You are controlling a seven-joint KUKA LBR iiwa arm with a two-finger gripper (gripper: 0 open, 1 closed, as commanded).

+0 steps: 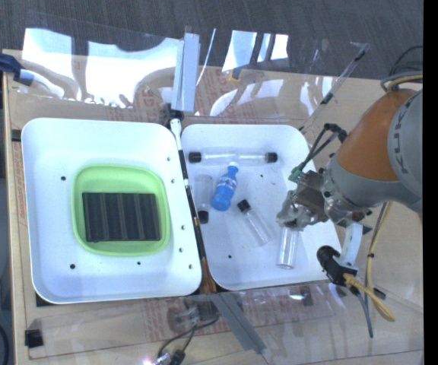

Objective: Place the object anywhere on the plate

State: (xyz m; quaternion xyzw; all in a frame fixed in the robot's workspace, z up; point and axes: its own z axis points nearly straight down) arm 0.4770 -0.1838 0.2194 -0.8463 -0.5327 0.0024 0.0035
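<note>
Jaws [293, 217]: state cannot be told, seen low over the right white bin [280, 139] near its right edge, just above a clear plastic tube [287, 249]. A blue plastic bottle [224, 188] is seen mid-bin. The green square plate [120, 211] is set in the left white bin [44, 150].

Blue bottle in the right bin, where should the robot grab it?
Probably across the middle of the blue bottle, coming straight down from above. It lies on its side, tilted, cap toward the far wall, with bare floor on both long sides for the fingers of the gripper.
</note>
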